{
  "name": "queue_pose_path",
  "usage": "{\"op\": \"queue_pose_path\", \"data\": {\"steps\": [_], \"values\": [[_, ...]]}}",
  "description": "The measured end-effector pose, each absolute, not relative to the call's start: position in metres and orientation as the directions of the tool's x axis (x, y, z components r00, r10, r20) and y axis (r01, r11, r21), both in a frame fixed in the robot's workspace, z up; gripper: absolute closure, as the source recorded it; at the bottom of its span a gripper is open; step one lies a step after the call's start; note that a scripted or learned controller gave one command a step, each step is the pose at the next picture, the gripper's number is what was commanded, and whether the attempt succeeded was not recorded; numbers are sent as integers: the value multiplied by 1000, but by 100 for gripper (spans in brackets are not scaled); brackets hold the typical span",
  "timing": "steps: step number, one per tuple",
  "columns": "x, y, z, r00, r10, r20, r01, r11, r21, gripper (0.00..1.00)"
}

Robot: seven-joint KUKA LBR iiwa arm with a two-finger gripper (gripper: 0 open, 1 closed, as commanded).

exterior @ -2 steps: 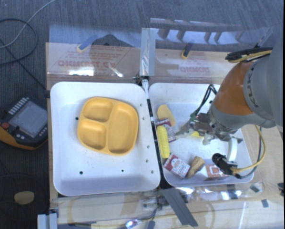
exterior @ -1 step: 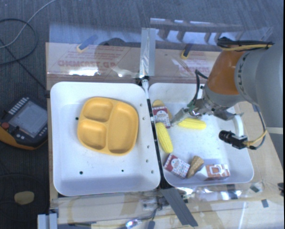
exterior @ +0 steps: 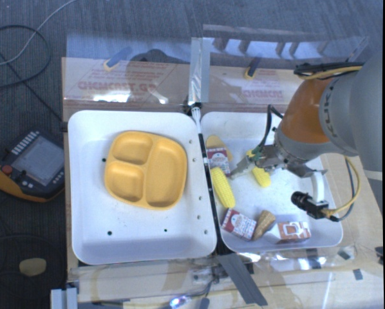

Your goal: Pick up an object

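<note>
The tool (exterior: 255, 161) sits low in the right bin (exterior: 321, 237), toward its centre, with the arm (exterior: 334, 108) coming in from two o'clock. Its tips are at a small yellow piece (exterior: 262, 176), which lies just at five o'clock of them; whether the piece is actually between them I cannot tell, and I cannot tell whether the tool is apart or together, since the wrist hides much of it.

Other candidates lie nearby: a corn cob (exterior: 222, 187) at eight o'clock of the tool, along the bin's left wall; a small red packet (exterior: 218, 158) at nine o'clock, touching the cob's upper end; a red box (exterior: 238, 224) and a tan wedge (exterior: 265, 222) at six o'clock; a second red box (exterior: 293, 231) at five o'clock. The left bin (exterior: 83, 237) holds a yellow plate (exterior: 145, 169).

This looks like the grasp step: descent done or nearly so, target the yellow piece. The next move calls for a firm close on it, then a straight lift. The piece is small and rounded, so it may slip or roll aside.
</note>
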State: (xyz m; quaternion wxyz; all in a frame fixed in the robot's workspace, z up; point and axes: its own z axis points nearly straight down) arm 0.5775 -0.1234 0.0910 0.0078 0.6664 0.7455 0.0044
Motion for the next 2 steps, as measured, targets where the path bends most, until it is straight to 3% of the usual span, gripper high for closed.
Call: {"op": "queue_pose_path", "data": {"steps": [1,2], "values": [[578,-122,100,-113,994,-2,993,113,17,100],[529,-79,183,143,990,0,990,-143,-3,100]]}}
